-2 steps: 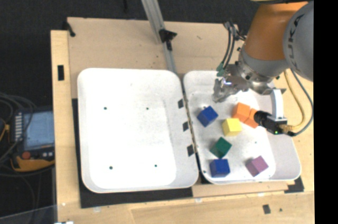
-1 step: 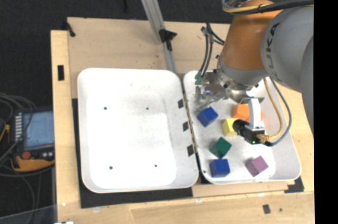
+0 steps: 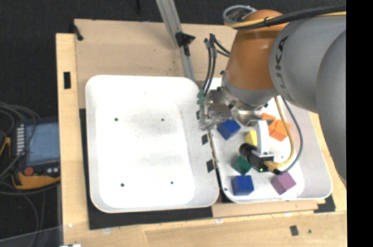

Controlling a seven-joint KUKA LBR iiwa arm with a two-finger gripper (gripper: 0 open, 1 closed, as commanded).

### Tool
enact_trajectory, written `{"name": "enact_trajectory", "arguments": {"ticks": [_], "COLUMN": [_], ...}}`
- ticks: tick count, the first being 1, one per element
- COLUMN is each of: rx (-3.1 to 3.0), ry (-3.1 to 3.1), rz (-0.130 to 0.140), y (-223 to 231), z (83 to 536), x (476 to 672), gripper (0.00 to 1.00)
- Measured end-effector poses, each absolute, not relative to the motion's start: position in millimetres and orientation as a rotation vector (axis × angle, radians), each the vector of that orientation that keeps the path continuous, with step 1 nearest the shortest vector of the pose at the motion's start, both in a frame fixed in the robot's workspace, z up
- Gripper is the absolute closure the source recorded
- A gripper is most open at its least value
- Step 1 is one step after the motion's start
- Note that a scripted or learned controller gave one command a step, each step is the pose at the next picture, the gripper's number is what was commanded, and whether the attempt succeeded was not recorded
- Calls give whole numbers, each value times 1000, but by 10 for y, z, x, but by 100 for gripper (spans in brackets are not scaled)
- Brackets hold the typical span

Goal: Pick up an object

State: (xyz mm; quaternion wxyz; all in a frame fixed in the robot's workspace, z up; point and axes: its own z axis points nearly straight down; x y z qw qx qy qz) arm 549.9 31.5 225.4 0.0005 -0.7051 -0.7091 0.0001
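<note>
Overhead, the grey arm (image 3: 303, 59) covers much of the right bin (image 3: 317, 184), while the left bin (image 3: 140, 141) lies apart from it. Its gripper (image 3: 224, 115) hangs at the right bin's far left, by the adjoining rims; whether it is wide or narrow cannot be told. A blue cube (image 3: 228, 129) lies just beside it on the near side, probably the handiest target. A green block (image 3: 240, 166), a second blue cube (image 3: 242, 184) and a purple cube (image 3: 284, 183) sit nearer still.

text: "UKA", partly cut off | on: grey arm (image 3: 309, 59) | lettering runs vertically
</note>
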Motion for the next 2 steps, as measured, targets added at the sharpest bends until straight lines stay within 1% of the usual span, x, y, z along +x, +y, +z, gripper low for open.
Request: {"name": "enact_trajectory", "arguments": {"ticks": [1, 2], "rx": [-2210, -2219], "ry": [-2229, -2222], "rz": [-3, -1], "y": [823, 790], "z": [2395, 2386], "x": [5301, 5306], "gripper": [100, 0]}}
